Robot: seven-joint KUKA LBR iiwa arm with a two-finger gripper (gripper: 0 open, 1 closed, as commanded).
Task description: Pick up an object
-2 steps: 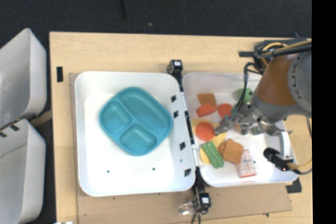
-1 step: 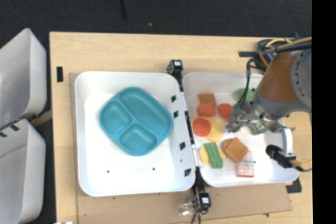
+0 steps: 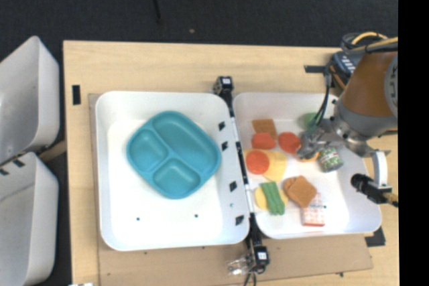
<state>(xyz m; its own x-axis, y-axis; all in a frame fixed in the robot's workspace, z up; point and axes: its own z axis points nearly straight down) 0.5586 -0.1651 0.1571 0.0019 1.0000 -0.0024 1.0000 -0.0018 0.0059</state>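
Note:
The right bin (image 3: 355, 214) holds several toy foods: a brown toast square (image 3: 264, 125), two red pieces (image 3: 263, 140) (image 3: 289, 141), an orange-red disc (image 3: 257, 161), a yellow piece (image 3: 275, 167), a green bean pod (image 3: 273, 197), a brown bread slice (image 3: 299, 190) and a pink-and-white wafer (image 3: 313, 216). My gripper (image 3: 312, 145) hangs low over the bin's right middle, beside the right-hand red piece. A small orange piece (image 3: 307, 155) lies right under it. A green item (image 3: 310, 120) sits just behind it, and a small round speckled jar (image 3: 330, 159) just to its right.
In the left bin (image 3: 114, 218) a blue divided plate (image 3: 174, 153) lies tilted. A divider with black clips (image 3: 234, 164) runs between the bins. Cables and a black fitting (image 3: 372, 187) sit along the right bin's right side. White boxes (image 3: 23, 110) stand off the bench's left edge.

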